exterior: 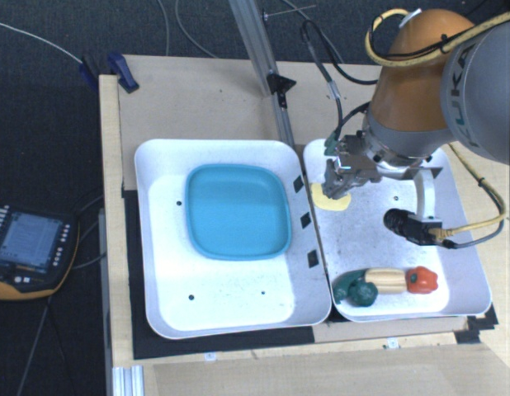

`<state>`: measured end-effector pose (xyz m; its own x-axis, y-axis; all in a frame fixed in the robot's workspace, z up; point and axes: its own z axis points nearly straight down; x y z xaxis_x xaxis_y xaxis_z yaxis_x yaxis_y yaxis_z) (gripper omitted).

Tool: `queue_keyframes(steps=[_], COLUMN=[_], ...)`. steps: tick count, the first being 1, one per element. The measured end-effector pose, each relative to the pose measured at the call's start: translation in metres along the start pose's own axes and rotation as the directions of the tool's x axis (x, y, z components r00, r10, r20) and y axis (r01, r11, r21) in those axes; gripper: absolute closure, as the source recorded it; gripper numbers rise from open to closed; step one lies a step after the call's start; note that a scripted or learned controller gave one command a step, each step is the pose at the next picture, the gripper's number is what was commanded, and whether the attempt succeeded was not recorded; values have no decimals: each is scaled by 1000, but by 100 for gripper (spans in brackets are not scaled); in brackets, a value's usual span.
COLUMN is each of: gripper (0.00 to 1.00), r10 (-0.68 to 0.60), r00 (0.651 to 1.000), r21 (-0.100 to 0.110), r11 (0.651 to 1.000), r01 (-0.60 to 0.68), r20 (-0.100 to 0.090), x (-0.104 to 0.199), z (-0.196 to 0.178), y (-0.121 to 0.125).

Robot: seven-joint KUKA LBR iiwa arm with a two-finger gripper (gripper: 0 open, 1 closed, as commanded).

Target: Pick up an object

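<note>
My gripper (pixel 337 181) hangs over the far left part of the right bin (pixel 453 299), just above a flat pale yellow piece (pixel 333 200) that lies on the bin floor. The fingers point down at that piece, which pokes out from under them. Along the bin's near edge lie a dark green object (pixel 356 289), a tan roll (pixel 385 280) and a red tomato-like piece (pixel 421 280) in a row. The arm's orange band and grey body cover the bin's far right part.
The left bin (pixel 160 221) holds a blue square plate (pixel 237 211). A black camera-like part (pixel 408 225) on a cable sticks out under the wrist. A metal pole (pixel 259 44) rises behind the bins. A tablet (pixel 28 246) lies off the bench at left.
</note>
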<state>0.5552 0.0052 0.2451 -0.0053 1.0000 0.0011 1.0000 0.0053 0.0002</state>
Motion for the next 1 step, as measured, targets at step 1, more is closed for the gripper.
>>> queue_keyframes(steps=[1], gripper=[100], r10=[0], r00=[1000], r21=[0], r11=[1000], r01=[0], r20=[0], x=[54], z=[-3], y=[-11])
